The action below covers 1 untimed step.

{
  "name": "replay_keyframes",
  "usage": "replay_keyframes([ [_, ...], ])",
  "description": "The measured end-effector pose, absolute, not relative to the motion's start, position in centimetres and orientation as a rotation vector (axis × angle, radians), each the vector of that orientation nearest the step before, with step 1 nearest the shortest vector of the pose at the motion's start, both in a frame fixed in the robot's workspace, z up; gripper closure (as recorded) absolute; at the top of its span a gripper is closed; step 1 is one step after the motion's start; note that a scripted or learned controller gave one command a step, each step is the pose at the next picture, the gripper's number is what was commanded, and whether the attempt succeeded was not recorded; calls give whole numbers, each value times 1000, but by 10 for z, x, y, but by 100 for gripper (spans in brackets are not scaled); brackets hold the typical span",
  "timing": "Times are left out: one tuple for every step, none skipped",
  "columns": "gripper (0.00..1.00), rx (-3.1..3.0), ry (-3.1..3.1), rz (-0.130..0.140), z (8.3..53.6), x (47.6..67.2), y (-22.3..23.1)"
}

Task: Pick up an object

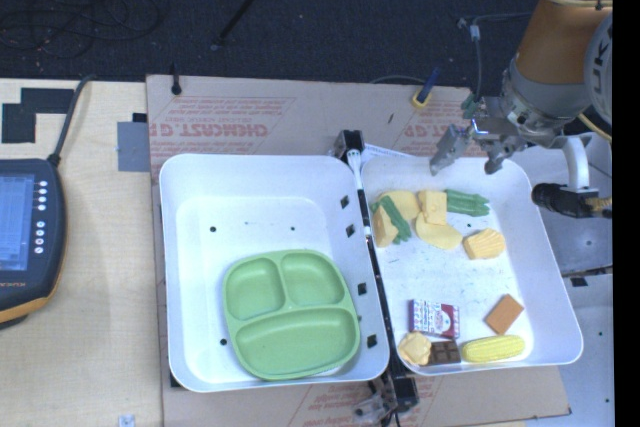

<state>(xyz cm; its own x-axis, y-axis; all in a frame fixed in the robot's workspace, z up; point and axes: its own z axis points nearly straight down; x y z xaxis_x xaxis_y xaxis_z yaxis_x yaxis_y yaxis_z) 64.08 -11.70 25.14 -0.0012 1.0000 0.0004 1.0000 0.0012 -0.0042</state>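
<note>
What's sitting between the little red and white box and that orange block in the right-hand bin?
Nothing: in the camera view the stretch of white bin floor between the red and white box and the orange block is bare. The corn cob lies just below that gap.

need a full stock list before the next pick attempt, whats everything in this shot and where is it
white bins: 2, white, side by side on the bench
divided plate: 1, green, left bin, near side
yellow food pieces: cluster, yellow, right bin, far side
green bean pieces: 2, green, among that cluster
corn cob: 1, yellow, right bin, near edge
orange block: 1, orange, right bin, above the cob
small box: 1, red and white, right bin, near side
handheld pendant: 1, black and orange, bench left
cardboard sheet: 1, brown, under the bins
tool: 1, grey, fingers apart over the right bin's far rim
</note>
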Motion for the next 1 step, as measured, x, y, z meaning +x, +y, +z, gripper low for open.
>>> replay_keyframes([
  [0,-2212,-2212,13,138,640,-99],
])
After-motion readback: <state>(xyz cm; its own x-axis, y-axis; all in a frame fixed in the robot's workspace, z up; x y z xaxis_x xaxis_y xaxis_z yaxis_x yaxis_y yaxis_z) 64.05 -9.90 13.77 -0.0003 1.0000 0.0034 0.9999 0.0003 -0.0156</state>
